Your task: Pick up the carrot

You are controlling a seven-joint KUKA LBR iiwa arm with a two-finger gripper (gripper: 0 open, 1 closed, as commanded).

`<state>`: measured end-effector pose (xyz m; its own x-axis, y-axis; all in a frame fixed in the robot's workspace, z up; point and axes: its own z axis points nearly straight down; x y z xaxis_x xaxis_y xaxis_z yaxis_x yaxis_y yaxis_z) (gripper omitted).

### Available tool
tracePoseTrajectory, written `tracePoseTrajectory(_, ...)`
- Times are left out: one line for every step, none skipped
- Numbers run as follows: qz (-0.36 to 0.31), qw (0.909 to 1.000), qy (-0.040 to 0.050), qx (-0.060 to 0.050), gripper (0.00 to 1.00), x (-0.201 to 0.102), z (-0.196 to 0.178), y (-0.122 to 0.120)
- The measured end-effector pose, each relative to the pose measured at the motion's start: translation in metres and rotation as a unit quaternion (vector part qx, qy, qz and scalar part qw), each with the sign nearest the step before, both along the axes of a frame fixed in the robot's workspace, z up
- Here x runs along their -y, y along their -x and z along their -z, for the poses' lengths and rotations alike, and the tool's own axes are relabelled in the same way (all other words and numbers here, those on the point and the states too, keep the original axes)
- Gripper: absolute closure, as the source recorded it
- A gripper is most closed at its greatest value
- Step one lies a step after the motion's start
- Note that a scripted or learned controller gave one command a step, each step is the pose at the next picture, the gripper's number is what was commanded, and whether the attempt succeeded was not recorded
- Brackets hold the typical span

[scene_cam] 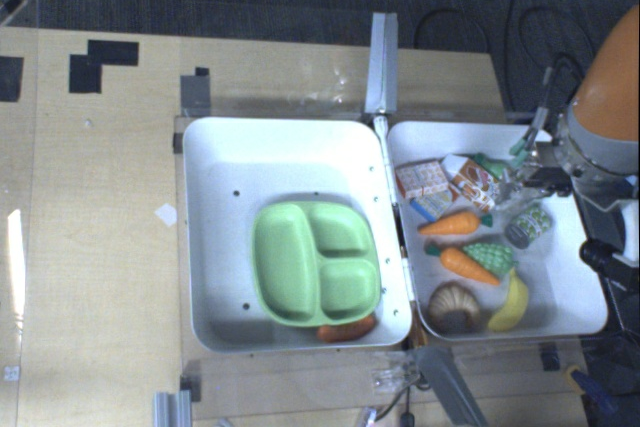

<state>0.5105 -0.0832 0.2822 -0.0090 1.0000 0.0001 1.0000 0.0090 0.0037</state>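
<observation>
Two orange carrots lie in the right bin. One carrot lies near the bin's middle left, its green top pointing right. The other carrot lies just below it, beside a green leafy piece. My gripper hangs over the bin's upper right part, up and to the right of the upper carrot, above a small grey can. Nothing orange shows at its tip.
The right bin also holds two snack packets, a blue item, a banana and a brown bun-like piece. In the left bin lies a green divided plate with a red-orange item at its lower edge.
</observation>
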Motion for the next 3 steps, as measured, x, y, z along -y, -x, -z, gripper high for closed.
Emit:
tracePoseTrajectory(0.000, 1.0000, 0.0000, 0.000, 0.00, 0.000, 0.000, 0.000)
tracePoseTrajectory(-0.121, 0.9926, 0.0007, 0.000, 0.00, -0.046, -0.110, -0.011)
tracePoseTrajectory(-0.199, 0.9800, 0.0002, -0.002, 0.00, -0.121, 0.087, -0.010)
